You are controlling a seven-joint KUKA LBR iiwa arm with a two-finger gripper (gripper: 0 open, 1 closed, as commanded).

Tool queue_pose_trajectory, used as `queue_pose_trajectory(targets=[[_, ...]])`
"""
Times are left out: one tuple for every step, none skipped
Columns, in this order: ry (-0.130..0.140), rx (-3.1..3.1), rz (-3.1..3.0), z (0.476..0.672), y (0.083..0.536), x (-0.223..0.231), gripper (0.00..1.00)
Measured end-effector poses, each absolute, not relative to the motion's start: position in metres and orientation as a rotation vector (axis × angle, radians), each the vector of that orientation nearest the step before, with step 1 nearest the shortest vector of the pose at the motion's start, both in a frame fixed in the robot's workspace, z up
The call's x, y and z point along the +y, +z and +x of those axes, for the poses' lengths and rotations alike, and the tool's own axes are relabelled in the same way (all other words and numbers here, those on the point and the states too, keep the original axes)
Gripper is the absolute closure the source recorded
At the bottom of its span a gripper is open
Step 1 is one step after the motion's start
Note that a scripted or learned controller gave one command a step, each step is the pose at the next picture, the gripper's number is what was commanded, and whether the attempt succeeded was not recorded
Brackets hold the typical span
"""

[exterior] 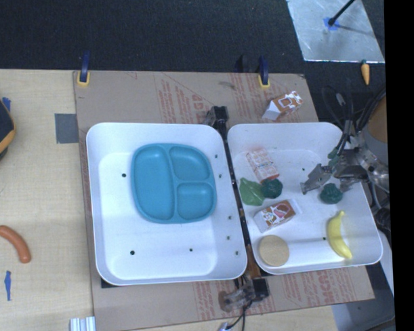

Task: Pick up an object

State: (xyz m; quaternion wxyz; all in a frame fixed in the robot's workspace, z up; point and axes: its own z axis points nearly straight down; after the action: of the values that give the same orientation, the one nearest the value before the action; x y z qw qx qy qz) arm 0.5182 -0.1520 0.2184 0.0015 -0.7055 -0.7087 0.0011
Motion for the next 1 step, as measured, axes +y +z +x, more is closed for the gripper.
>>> queue_pose_trajectory(targets=[[-0.005, -2.23, -2.222, 0.5613, 0.1165, -0.1426, 0.0]])
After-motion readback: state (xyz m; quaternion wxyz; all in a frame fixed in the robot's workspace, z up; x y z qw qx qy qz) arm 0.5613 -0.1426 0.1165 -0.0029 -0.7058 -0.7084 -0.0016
